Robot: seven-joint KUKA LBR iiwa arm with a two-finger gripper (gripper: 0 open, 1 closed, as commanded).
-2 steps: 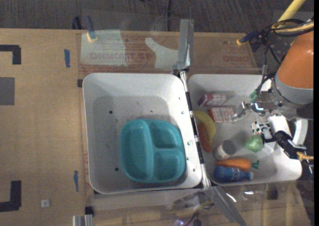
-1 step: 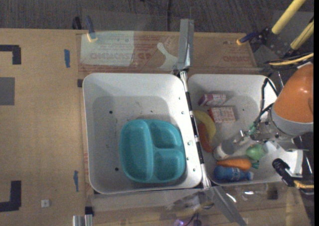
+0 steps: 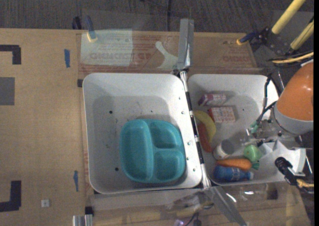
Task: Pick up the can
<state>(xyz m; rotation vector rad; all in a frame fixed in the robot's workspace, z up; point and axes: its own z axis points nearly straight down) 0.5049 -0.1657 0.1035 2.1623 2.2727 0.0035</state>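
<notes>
The can (image 3: 225, 149) is a small pale grey cylinder in the right bin (image 3: 249, 86), lying low in its middle between a banana and a carrot. My gripper (image 3: 259, 134) hangs over the right side of that bin, to the right of the can and slightly above it in the view, a short gap apart. A green toy (image 3: 252, 153) lies just below the gripper. The orange band (image 3: 298, 101) of the arm hides the bin's right wall.
Around the can lie a banana (image 3: 207, 123), a red-orange pepper (image 3: 204, 139), a carrot (image 3: 234, 164), a blue bottle (image 3: 232, 173), a red-white box (image 3: 223, 115) and a small carton (image 3: 212, 99). The left bin (image 3: 99, 95) holds a teal divided plate (image 3: 152, 151).
</notes>
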